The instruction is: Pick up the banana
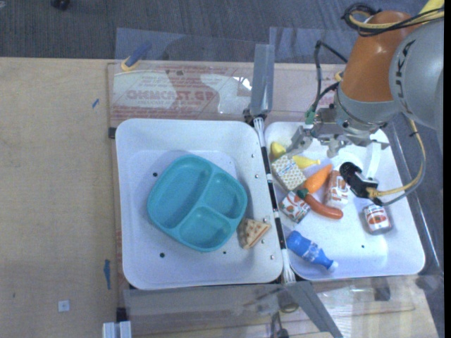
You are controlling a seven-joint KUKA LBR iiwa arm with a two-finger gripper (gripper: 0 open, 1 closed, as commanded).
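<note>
1. Gripper (318, 134) low over the upper part of the right bin (402, 259), at centre right of the frame; impossible to tell how wide it stands or whether anything is held.
2. Banana (296, 157) lying near the right bin's upper left corner, just left of and below the gripper, partly hidden by a checkered box (287, 172).
3. Carrot (318, 179), sausage (325, 208) and blue bottle (309, 251) lower in the same bin.
4. Teal divided plate (197, 203) in the left bin (134, 189), a cracker (252, 232) beside its lower right edge.

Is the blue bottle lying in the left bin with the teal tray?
No, the blue bottle lies in the right bin, near its front edge; the teal tray is in the left bin.
</note>
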